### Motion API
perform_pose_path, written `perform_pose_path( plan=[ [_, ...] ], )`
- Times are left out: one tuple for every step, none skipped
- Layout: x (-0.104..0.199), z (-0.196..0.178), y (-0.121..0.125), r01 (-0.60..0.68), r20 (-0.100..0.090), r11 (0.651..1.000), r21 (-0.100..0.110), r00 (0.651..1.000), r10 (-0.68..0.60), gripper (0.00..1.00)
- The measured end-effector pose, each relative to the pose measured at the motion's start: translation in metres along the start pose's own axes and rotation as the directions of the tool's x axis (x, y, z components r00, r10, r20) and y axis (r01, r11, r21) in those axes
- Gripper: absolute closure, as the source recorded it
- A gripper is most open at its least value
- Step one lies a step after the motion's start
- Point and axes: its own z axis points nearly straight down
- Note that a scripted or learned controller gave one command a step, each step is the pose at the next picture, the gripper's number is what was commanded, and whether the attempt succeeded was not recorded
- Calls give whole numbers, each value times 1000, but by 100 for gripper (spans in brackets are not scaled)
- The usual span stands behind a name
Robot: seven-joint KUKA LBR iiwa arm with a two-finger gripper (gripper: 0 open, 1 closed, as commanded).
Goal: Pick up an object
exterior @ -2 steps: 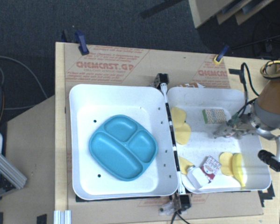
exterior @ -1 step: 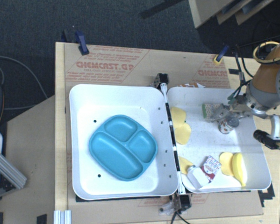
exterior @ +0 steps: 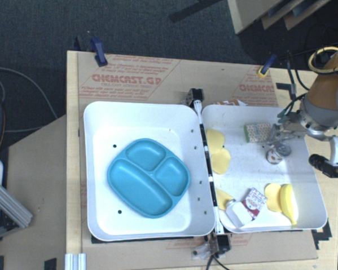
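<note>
A brown paper-covered board (exterior: 161, 75) printed with red CHEMCAST lettering lies flat. A blue plastic clamp (exterior: 98, 50) grips its far edge at eleven o'clock in the frame, and a blue-and-yellow clamp (exterior: 266, 65) grips it at one o'clock. Dark grey carpet (exterior: 107, 15) lies at twelve o'clock. A thin grey cable (exterior: 24, 90) curves at nine o'clock, and a ribbed aluminium bar (exterior: 7, 202) slants at eight o'clock.

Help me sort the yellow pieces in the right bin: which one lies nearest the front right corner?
The banana, long and curved, beside the front right corner. The other yellow pieces lie along the bin's left wall.
</note>
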Motion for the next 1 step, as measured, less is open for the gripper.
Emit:
perform_pose_path(
  plan=[
    [2,1,0,1,-4,1000,2,1000,-1,0]
  ],
)
